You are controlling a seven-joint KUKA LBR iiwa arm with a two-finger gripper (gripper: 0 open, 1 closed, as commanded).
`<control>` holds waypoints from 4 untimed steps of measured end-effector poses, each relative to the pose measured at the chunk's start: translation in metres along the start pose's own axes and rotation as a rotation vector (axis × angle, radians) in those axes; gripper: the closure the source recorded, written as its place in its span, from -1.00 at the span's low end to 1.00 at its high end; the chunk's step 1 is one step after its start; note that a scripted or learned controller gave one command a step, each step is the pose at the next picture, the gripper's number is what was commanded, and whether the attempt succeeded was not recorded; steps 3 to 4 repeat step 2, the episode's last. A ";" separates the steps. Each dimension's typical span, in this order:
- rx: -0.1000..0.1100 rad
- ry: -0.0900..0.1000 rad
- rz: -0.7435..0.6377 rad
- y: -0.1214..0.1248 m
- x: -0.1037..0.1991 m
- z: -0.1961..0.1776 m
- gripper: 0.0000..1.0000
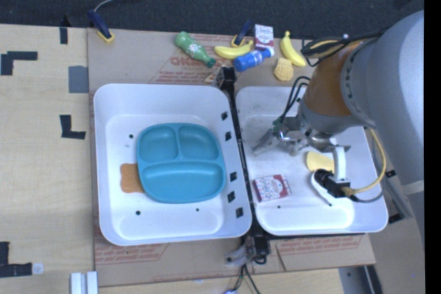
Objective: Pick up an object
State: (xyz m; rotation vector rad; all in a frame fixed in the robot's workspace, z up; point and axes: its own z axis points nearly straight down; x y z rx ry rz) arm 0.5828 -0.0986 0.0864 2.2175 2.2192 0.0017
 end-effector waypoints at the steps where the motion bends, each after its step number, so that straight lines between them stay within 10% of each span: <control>1: 0.002 0.001 -0.001 0.059 0.001 0.000 -1.00; 4: 0.002 0.001 -0.001 0.086 0.001 0.001 -1.00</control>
